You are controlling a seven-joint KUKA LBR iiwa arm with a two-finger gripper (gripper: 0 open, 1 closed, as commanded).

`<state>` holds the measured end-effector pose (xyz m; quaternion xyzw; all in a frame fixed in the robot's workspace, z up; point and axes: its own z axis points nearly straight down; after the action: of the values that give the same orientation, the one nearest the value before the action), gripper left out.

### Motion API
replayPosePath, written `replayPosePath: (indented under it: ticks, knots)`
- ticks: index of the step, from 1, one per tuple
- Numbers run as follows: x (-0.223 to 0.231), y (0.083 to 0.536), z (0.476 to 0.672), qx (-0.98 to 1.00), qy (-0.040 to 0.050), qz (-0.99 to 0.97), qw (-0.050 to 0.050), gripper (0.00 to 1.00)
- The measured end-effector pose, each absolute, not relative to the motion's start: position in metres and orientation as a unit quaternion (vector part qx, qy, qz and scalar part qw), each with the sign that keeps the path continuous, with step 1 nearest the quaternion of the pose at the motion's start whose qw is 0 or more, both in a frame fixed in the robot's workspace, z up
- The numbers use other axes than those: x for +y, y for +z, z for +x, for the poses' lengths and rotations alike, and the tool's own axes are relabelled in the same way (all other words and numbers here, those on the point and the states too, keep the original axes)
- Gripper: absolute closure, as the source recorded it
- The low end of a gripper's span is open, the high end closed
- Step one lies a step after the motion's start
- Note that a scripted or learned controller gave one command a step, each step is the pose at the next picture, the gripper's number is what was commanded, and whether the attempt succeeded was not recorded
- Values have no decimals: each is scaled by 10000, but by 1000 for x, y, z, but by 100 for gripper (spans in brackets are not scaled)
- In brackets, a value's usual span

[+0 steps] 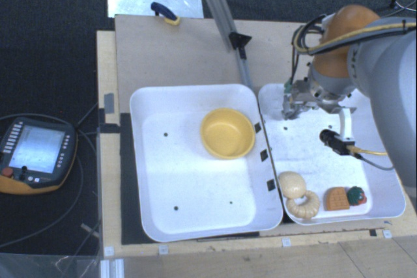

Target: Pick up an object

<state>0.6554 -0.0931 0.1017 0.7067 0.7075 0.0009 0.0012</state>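
Objects number four: one yellow bowl (227,133) in the left bin (156,205); one cream lump (291,183), one ring (304,206) and one orange toy (344,198) in the right bin (384,205). The gripper (290,107) hovers near that bin's far edge, perhaps holding nothing.

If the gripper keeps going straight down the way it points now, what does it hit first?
Most likely the bare white floor of the right bin, near its upper left corner. The gripper hangs above that spot, though its height is hard to judge.
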Motion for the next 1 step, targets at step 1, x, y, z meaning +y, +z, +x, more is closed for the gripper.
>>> replayPosePath:
  ticks: [1]
  knots:
    - [-95, 158, 666, 7074, 19, 7068, 22, 100]
